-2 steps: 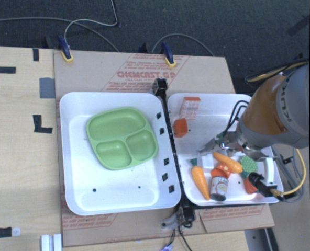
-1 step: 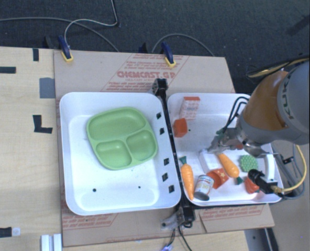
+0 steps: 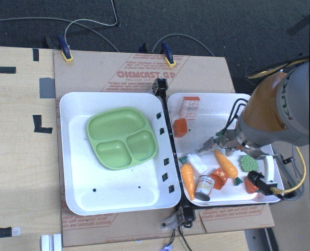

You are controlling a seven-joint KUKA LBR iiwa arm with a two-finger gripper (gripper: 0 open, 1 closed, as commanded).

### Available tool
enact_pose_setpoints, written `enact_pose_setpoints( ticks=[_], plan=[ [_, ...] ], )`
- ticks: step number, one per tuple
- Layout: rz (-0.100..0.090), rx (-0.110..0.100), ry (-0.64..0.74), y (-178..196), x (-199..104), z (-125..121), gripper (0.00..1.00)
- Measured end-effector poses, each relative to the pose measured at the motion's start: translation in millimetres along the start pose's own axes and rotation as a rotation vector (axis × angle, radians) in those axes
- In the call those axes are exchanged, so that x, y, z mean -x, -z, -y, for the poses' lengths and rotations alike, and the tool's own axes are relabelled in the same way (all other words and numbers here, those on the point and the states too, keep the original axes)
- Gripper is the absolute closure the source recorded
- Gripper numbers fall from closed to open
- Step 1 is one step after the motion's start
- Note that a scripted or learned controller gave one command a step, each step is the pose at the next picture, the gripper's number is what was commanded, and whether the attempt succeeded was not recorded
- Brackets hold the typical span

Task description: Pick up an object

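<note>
- I had a single fixed camera, mounted above the bench and looking down at a slant.
- It sat far enough back to take in both shallow white plastic bins (image 3: pixel 71 140), the brown cardboard sheet (image 3: pixel 139 75) beneath them and dark floor beyond.
- The grey arm with its orange band (image 3: pixel 273 111) entered from my frame's right.

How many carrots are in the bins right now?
2. One carrot lies by the right bin's left wall, beside a small can. The other carrot lies slantwise mid-bin, just under the arm. The arm may hide more.
</note>
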State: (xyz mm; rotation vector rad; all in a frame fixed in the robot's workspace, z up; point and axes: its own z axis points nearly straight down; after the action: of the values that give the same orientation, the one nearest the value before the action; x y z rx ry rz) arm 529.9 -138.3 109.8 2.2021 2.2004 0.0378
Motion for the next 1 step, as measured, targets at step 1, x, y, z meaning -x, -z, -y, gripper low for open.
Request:
enact_pose_setpoints(
  ticks=[1],
  plan=[
    [-0.001, -0.001, 0.001, 9.3, -0.6, -0.6, 1.0]
  ],
)
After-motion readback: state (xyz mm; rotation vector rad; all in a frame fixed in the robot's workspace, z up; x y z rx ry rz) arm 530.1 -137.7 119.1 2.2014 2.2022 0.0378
